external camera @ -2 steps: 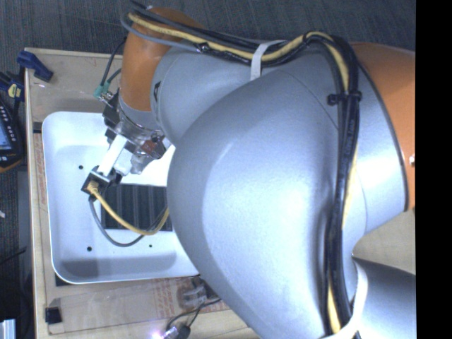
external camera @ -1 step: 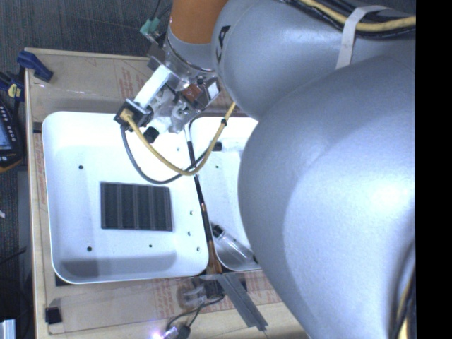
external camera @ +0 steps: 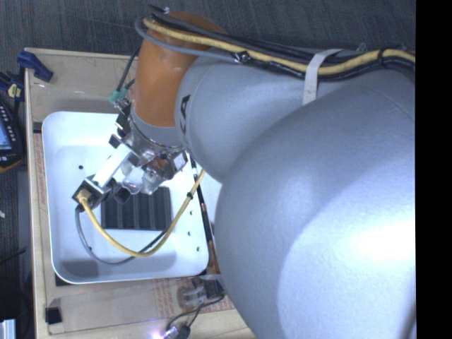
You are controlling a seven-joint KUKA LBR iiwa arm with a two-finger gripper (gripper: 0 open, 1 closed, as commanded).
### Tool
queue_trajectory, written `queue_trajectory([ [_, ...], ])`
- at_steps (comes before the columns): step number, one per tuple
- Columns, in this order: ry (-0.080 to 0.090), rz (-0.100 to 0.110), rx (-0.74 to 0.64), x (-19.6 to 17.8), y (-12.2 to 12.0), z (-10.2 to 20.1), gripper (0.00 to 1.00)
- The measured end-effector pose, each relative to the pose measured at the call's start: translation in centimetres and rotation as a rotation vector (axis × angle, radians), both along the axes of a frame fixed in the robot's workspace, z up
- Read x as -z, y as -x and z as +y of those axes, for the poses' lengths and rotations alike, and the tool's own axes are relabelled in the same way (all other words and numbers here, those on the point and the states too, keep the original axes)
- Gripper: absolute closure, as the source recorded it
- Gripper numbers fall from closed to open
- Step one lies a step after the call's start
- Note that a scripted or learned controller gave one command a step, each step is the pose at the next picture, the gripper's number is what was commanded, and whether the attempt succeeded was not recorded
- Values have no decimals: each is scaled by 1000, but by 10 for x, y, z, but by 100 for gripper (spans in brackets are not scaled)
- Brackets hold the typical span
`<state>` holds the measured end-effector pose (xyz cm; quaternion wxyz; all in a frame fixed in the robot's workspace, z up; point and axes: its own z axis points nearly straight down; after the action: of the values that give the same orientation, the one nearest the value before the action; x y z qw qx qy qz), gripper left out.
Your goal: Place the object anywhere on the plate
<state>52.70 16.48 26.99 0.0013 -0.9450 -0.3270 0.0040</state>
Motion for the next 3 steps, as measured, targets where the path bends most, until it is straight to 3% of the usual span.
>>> queue_trajectory([
  [1, -4, -4, -243, -41, 25, -56, 100],
  [2, -1, 0, -299, 121, 52, -26, 100],
  [3, -3, -5, -696, 79, 6, -90, 100],
])
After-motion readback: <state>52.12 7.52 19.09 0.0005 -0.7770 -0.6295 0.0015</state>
